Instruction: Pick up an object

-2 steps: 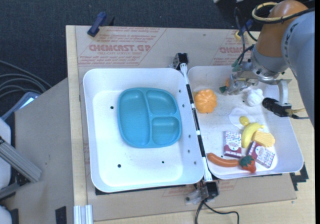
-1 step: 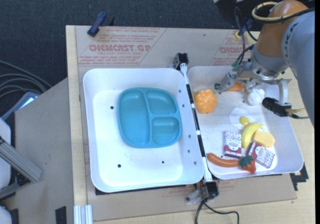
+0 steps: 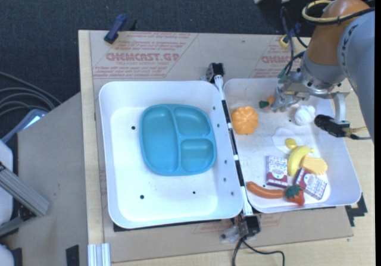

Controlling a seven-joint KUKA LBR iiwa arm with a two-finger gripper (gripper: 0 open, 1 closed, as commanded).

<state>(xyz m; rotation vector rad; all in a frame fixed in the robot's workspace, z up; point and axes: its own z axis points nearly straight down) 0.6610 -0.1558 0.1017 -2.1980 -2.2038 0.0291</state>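
Note:
My gripper (image 3: 284,100) hangs low over the far part of the right bin (image 3: 351,166), reaching in from the right. A small orange and green piece (image 3: 265,103) lies just to its left, and a white rounded object (image 3: 303,115) just to its right. Nothing shows in its grasp. An orange (image 3: 244,120) rests against the bin's left wall. Nearer the front lie a banana (image 3: 297,157), a yellow wedge (image 3: 316,166), two red and white packets (image 3: 277,171) (image 3: 314,185), a sausage (image 3: 264,190) and a strawberry (image 3: 294,194).
The left bin (image 3: 119,157) holds a blue divided plate (image 3: 178,138). A black clamp (image 3: 216,71) sits on the divider between the bins at the far end. Dark cables (image 3: 336,125) trail from the arm over the right bin's far right.

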